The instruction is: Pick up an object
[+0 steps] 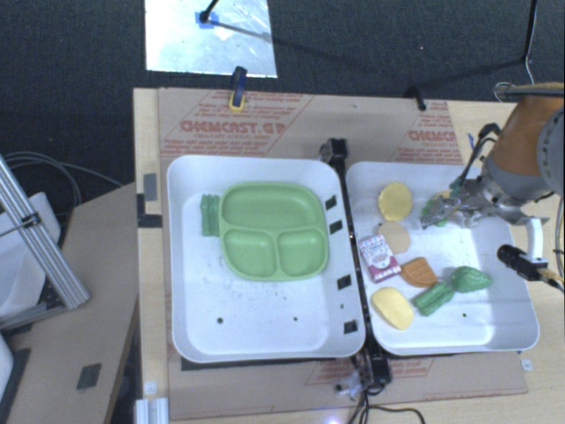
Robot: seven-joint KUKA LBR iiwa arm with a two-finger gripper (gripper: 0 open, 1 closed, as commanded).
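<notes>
Two white bins are sitting side by side on the worktop [291, 113]. The left bin [194, 325] is carrying a green tray [272, 230] and a small green piece [209, 215] beside it. The right bin [508, 325] is holding the toys: yellow disc [395, 200], pale round piece [395, 237], red-and-white carton [378, 258], orange wedge [418, 272], yellow lump [393, 307], broccoli [470, 279], green stick [433, 299]. The pincer [440, 212] is hanging low at that bin's upper right, near a small green thing [432, 207] that is looking caught at its tips; blurry, so whether it is closed on it I cannot tell. Toys are probably light, stiff plastic, a bit slick. If retrying, I'd judge the broccoli's stem or the carton's flat sides are giving the best hold.
</notes>
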